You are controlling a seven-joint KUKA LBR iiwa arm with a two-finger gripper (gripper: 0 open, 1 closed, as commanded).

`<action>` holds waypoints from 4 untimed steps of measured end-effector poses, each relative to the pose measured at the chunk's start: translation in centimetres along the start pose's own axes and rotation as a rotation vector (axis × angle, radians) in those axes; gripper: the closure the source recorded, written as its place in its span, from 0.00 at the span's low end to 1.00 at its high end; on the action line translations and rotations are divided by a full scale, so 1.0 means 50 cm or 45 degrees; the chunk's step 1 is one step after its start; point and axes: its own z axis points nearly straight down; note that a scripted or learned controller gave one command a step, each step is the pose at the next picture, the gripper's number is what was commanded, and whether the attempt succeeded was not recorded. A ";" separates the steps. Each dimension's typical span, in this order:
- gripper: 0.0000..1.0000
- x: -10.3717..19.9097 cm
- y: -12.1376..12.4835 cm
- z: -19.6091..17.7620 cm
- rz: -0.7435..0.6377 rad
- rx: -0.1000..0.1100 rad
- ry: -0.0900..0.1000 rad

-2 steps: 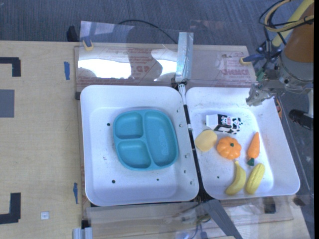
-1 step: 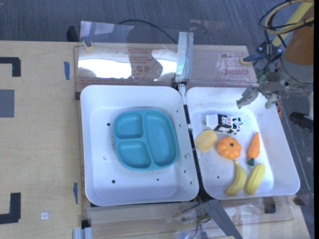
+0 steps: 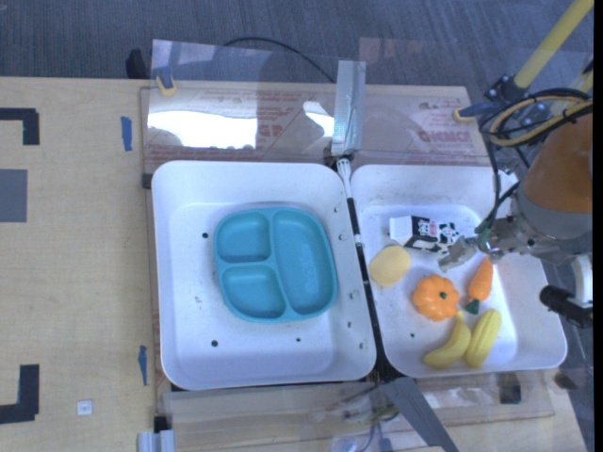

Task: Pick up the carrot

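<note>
low over the right bin (image 3: 528, 347), the fingers (image 3: 468, 249) reach beside the carrot (image 3: 480, 280); their spread is unclear.

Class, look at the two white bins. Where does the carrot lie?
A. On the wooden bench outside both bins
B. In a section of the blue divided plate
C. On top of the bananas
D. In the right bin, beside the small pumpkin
D: the carrot lies in the right bin, just right of the small pumpkin and above the bananas.
</note>
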 end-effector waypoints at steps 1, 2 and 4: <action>1.00 0.004 -0.001 -0.013 -0.002 0.004 0.003; 1.00 0.062 0.004 -0.192 -0.077 0.000 0.004; 0.00 -0.069 -0.061 0.041 -0.052 0.002 0.015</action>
